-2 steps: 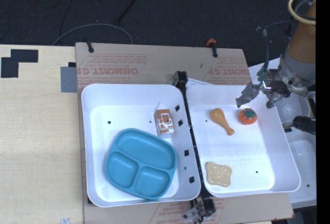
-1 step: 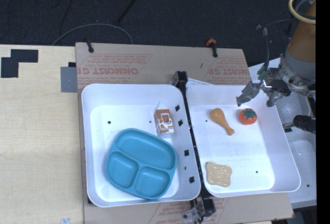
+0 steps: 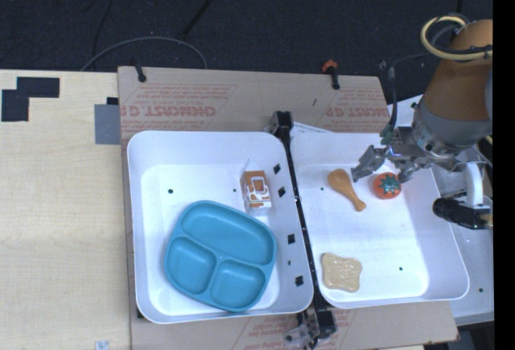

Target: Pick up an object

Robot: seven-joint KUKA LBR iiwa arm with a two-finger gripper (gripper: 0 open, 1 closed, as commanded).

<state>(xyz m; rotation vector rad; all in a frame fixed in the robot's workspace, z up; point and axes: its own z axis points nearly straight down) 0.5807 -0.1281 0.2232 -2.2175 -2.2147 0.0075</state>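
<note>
Gripper [image 3: 388,169] hangs at the frame's right, fingers spread apart, just above a small red tomato toy [image 3: 388,187] lying in the right bin [image 3: 451,276], beside a wooden spoon [image 3: 347,188].

The grey arm [image 3: 455,111] reaches in from the right, its end effector [image 3: 388,171] lowered, fingers spread apart.
</note>
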